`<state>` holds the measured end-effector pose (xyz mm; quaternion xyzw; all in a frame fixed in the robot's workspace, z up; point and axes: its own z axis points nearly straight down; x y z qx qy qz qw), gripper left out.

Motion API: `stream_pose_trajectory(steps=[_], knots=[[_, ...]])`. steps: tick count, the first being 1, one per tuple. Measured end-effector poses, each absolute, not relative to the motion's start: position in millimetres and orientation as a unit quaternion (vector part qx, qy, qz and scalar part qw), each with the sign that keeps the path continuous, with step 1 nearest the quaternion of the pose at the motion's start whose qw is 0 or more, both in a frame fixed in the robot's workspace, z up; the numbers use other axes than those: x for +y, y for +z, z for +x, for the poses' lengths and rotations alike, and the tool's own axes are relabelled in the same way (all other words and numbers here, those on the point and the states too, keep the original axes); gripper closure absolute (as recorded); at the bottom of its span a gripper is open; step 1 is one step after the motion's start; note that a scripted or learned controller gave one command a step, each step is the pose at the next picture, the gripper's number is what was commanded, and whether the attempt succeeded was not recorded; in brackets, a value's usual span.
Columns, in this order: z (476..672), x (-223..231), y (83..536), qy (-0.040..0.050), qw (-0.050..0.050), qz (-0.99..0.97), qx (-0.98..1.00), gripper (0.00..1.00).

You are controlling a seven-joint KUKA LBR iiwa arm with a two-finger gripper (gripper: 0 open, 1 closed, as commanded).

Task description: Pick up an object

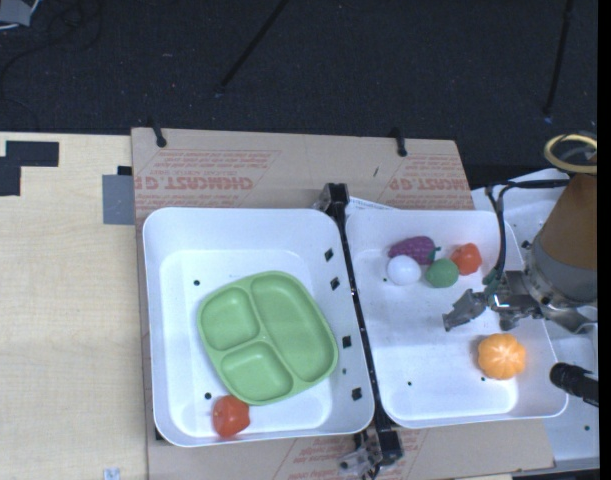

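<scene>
We see the gripper [465,311] open and empty over the right bin [425,398], between the orange fruit [501,356] and the clustered green ball [442,273]; nothing sits between its fingers. Risk as we judge it: closing here catches air, or nudges the round fruit so it rolls away.

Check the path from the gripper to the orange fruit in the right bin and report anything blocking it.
Nothing visible stands between them. The gripper hangs over the right bin, and the orange fruit lies just below and to its right on bare bin floor. The purple, white, green and red pieces sit apart, up near the bin's far side.
</scene>
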<state>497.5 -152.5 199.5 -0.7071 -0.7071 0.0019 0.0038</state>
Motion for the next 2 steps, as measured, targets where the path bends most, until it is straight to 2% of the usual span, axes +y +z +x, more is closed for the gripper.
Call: stream_pose_trajectory(steps=[2], knots=[[493.4,-140.4,87.8,0.0014,0.003,-0.707,-0.707,0.00]])
